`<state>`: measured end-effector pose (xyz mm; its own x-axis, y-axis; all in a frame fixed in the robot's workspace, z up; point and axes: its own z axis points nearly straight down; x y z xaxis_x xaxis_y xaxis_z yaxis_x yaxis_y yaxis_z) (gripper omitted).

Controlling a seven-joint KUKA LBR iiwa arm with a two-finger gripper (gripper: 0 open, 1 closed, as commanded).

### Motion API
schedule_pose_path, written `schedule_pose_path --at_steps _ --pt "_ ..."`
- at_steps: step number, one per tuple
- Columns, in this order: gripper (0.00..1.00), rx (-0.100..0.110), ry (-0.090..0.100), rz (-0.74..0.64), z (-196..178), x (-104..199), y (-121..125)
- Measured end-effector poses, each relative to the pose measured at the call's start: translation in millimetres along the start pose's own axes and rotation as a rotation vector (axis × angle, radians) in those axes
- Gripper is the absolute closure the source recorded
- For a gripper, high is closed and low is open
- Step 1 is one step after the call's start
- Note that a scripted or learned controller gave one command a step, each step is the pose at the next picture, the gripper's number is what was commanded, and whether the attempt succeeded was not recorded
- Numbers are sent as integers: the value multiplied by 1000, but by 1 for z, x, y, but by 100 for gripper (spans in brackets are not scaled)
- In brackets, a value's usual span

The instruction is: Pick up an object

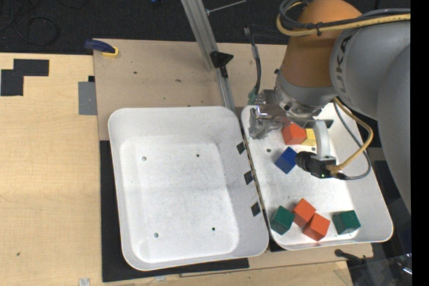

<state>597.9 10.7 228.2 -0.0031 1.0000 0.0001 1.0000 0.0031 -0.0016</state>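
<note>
**So, gripper sitting at the top corner of the right bin**

Well, reading-wise I'm getting almost nothing. Dark lettering is showing on the grey arm (375, 77) just under the orange band (318, 43), but it's cut off at an angle and I can't make it out. None of the blocks are showing any labels.

The gripper (261, 120) is hanging over the upper left corner of the right bin (375, 231), close to the wall it shares with the left bin (181, 184). It's looking like a lump of silver metal from this angle, so I can't tell if it's open or closed, or if it's touching anything.

The blocks are all lying in the right bin, 7 of them:
- 1 orange block (293, 134) is sitting just right of the gripper, with a yellow block (310, 138) tucked against its far side
- 1 blue block (286, 160) is lying just below those 2
- 4 are clustering along the near edge: green block (282, 219), 2 orange ones touching each other (304, 211) (317, 226), and another green one (346, 222) off to the right

A yellow cable (355, 154) is looping over the bin beside the wrist.
</note>
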Motion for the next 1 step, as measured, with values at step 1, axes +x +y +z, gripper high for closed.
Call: schedule_pose_path --at_steps 1 --pt "100 1 2 -1 7 55 12"
